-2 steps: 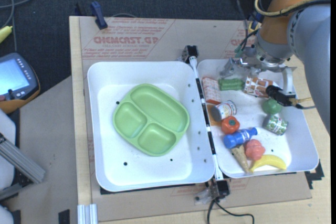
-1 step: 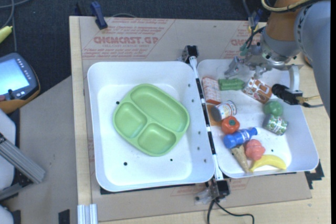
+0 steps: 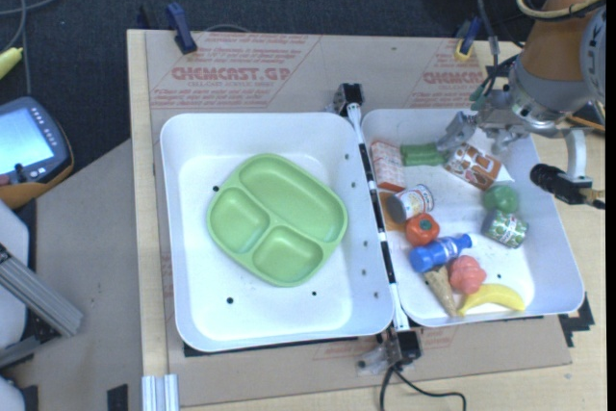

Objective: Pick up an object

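My gripper (image 3: 474, 136) hangs over the far part of the right bin (image 3: 563, 257). Right under it lies a brown and white snack packet (image 3: 475, 166), and I cannot tell whether the two touch. Just left of the gripper lies a green cylinder (image 3: 421, 153). Further toward the front of the same bin are an orange and white packet (image 3: 388, 166), a small can (image 3: 414, 202), a red tomato (image 3: 422, 228), a blue bottle (image 3: 441, 252), a pink ice cream cone (image 3: 458, 278), a banana (image 3: 496, 298), a green ball (image 3: 500, 199) and a green can (image 3: 506, 228).
The left bin (image 3: 188, 207) holds a light green divided plate (image 3: 277, 218). A ridge with clips (image 3: 371, 207) separates the two bins. Blue clamps (image 3: 180, 24) hold the cardboard-covered bench at its far edge.
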Action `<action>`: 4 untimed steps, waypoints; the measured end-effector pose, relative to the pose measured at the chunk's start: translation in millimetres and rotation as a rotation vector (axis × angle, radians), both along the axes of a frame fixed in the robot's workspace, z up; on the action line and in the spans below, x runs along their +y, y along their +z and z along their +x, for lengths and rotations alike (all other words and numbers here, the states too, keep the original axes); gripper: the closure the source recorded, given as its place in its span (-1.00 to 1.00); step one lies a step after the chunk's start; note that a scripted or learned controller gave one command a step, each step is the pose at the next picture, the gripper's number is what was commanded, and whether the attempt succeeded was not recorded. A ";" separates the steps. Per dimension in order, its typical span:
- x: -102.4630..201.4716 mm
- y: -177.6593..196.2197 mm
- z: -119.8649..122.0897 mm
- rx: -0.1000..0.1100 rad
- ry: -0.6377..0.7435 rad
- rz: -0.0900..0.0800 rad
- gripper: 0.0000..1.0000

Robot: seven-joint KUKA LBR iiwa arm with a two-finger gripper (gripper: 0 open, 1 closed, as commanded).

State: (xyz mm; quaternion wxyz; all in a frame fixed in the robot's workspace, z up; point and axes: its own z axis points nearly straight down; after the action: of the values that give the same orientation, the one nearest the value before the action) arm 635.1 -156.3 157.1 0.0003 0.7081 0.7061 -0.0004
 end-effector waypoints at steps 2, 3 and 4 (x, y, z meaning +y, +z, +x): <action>-52.4 -58.9 0.6 -0.032 0.006 -0.012 -1.00; -45.2 -57.9 -37.0 -0.038 0.006 -0.013 -1.00; -49.7 -43.1 -34.3 -0.047 0.005 -0.023 1.00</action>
State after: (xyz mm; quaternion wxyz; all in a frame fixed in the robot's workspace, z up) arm 600.8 -206.0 114.0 0.0248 0.7062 0.7075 0.0080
